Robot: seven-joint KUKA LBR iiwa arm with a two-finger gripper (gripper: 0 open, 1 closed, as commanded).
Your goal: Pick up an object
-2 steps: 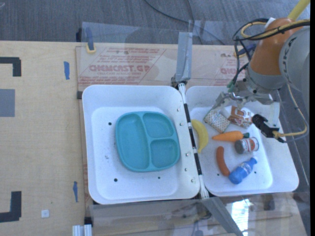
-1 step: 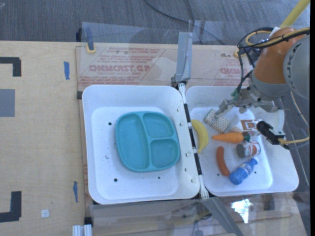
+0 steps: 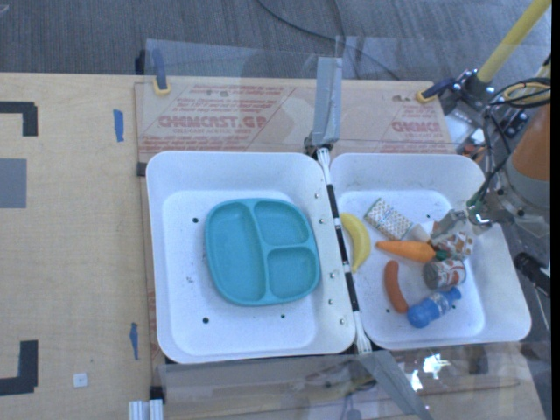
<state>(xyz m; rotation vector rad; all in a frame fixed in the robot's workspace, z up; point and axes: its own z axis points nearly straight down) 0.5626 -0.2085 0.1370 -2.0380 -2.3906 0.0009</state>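
Observation:
The right bin [image 3: 503, 318] holds a jumble of items. A yellow banana [image 3: 353, 240] lies along its left wall. An orange carrot [image 3: 408, 250] lies across the middle, with a reddish sausage [image 3: 395, 285] below it and a blue bottle [image 3: 430, 309] near the front. A silvery patterned packet [image 3: 388, 218] sits behind the carrot. A small can [image 3: 443, 275] rests to the right of the carrot. My gripper [image 3: 457, 231] hangs low over the right side of this bin, just above the can and beside the carrot's right tip.
The left bin [image 3: 171, 261] carries a teal divided plate [image 3: 262, 250]. A ridge [image 3: 337, 252] separates the two bins. Cables and a yellow pole [image 3: 512, 38] crowd the back right corner. Plain wooden bench [image 3: 70, 234] stretches to the left.

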